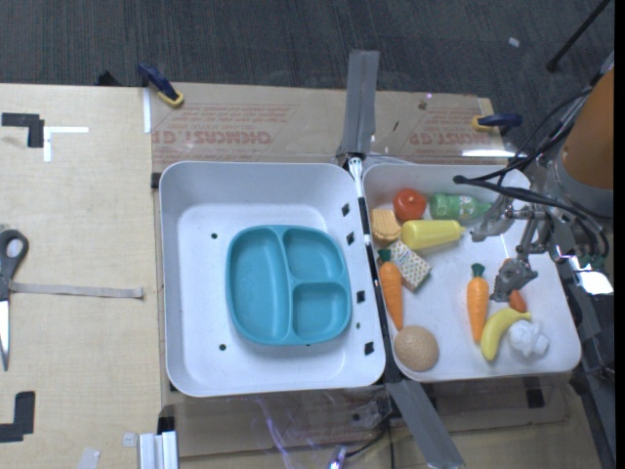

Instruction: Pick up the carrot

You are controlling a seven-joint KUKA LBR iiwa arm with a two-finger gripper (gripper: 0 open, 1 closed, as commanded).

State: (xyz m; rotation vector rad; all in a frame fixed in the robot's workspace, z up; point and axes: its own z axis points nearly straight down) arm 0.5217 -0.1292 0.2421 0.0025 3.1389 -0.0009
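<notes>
Camera view: two carrots lie in the right bin (pixel 562 360); the nearer carrot (pixel 477 303) sits just left of the gripper (pixel 510 283), finger state unclear. Likely light, rigid, smooth; mid-body suits grasping.

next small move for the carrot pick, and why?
Probably shift the gripper left and down over the nearer carrot, then descend. It sits just right of that carrot in the right bin, holding nothing I can see. A second carrot lies by the bin's left wall, farther off.
</notes>
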